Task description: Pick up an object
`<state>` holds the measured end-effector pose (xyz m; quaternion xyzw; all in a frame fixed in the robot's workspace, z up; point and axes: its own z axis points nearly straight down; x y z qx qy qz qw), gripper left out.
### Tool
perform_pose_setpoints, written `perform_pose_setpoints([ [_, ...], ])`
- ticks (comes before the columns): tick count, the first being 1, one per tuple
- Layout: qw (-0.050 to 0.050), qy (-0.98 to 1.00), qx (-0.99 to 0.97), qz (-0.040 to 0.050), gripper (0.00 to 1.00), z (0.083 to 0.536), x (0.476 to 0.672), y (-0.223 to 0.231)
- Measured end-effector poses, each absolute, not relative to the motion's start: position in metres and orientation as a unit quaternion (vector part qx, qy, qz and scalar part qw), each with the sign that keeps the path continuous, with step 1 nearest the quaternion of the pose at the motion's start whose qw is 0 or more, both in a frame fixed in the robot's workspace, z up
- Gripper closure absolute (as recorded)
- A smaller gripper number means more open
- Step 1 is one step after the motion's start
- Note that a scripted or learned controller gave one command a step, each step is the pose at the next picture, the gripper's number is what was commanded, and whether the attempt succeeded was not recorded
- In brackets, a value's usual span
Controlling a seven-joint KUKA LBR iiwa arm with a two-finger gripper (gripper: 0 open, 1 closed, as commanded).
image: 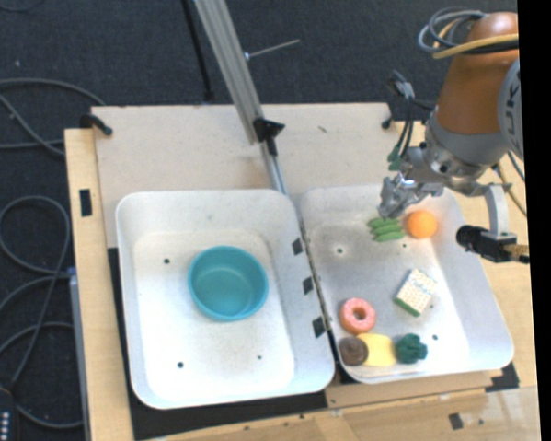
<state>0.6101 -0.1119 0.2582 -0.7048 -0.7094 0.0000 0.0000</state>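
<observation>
Bench carrying two white bins (298, 214); blue bowl (228, 282) sitting in left one. I'm watching gripper (396, 202) hanging over far end of right bin, just above green piece (385, 229) beside orange ball (421, 224). Finger spread: can't tell. Probably lining up grab; nothing seen held.

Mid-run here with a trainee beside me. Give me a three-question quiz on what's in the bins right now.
1. True or false: the teal bowl sits in the left bin.
2. Which thing lies right beside the green item under the gripper? A) orange ball B) pink donut C) yellow block
3. Fill in: the dark green thing lies near the right bin's ____ edge, front or back.

Key: 1 true; 2 A; 3 front.
</observation>
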Motion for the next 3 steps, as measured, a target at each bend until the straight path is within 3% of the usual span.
perform_pose_setpoints([
  [3, 0.0, -0.71, -0.704, -0.001, 1.0, 0.25, 0.643, 0.052],
])
